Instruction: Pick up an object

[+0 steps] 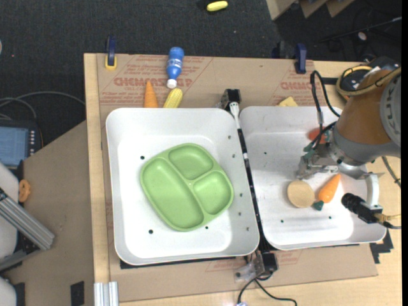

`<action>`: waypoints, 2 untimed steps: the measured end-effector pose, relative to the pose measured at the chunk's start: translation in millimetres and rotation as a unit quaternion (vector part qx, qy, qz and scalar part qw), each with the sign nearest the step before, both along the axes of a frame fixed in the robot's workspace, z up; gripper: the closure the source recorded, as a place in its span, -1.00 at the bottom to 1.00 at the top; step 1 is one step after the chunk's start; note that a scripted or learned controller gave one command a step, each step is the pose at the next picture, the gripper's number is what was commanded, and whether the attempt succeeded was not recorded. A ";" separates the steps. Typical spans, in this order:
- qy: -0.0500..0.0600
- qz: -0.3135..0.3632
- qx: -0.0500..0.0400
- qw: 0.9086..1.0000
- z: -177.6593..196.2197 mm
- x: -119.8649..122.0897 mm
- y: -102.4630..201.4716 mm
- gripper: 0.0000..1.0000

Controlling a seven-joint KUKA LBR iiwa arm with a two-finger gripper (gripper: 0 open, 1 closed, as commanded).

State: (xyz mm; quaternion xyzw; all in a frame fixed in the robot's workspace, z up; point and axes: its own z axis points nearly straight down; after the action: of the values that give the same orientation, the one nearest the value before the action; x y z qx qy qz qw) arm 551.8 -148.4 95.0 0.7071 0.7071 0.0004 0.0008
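Orange carrot (pixel 329 188) beside tan round piece (pixel 299 194), gripper (pixel 312 164) above them, grip state unclear

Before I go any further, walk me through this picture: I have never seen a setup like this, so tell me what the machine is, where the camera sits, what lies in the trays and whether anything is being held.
The one camera is fixed above a bench and looks down at a slant. The grey machine with the orange band coming in from the right is a robot arm; at its end is a two-finger gripper for picking things up. It hangs low over the right bin, one of two shallow white trays side by side. In that bin, just below the gripper, lie a tan round object and a toy carrot. The left bin holds a green divided plate. Behind the bins, on the cardboard, are a small blue and white bottle and some small toy foods. I cannot make out the fingers well enough to say that anything is held.
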 end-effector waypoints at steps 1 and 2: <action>-0.002 -0.001 -0.001 1.000 10.0 0.5 -0.3 1.00; -0.003 -0.001 -0.001 1.000 19.9 1.1 -0.5 1.00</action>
State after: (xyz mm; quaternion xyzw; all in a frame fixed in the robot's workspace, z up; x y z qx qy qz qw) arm 552.9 -148.9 114.9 0.7078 0.7064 0.0017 0.0038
